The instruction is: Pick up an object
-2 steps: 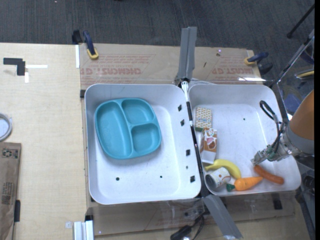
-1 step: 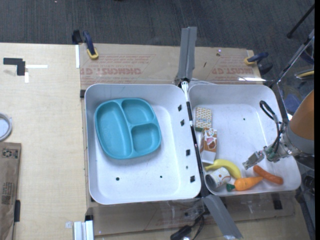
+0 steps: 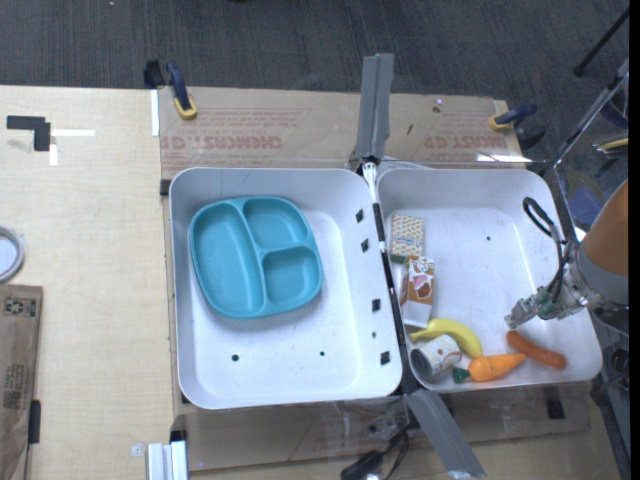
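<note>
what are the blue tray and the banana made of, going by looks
Blue tray: probably moulded plastic, matte to satin; even colour, rounded rims, three moulded compartments.
Banana: likely a plastic toy; uniform bright yellow, smooth skin with no marks, though the view is too coarse to be sure.

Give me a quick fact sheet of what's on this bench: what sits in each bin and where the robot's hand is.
left bin: blue divided plate
right bin: two small cartons, banana, tin can on its side, two carrots
gripper: low in the right bin's near right part, just above the carrots
holding anything: nothing seen between the fingers
bench around the bins: clamps, tape roll
</note>
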Controlling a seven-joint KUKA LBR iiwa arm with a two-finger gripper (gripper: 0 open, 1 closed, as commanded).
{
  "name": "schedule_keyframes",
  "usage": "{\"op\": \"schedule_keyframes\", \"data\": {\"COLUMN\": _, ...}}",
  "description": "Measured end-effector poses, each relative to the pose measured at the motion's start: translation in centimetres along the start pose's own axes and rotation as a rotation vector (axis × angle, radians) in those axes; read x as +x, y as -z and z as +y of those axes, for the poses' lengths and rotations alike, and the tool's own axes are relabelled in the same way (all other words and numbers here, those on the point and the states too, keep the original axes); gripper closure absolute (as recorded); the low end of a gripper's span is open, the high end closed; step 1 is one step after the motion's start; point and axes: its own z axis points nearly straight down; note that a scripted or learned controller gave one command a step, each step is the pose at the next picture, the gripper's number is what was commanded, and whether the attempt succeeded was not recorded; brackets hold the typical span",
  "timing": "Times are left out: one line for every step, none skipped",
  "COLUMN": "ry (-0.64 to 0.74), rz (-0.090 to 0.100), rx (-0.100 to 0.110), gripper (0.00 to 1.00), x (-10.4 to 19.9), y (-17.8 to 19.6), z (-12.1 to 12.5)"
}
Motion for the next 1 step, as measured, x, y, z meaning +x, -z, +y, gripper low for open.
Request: {"op": "schedule_keyframes", "data": {"ry": 0.001, "rz": 0.0, "rx": 0.0, "gripper": 0.0, "x": 0.01, "y": 0.0, "z": 0.01}}
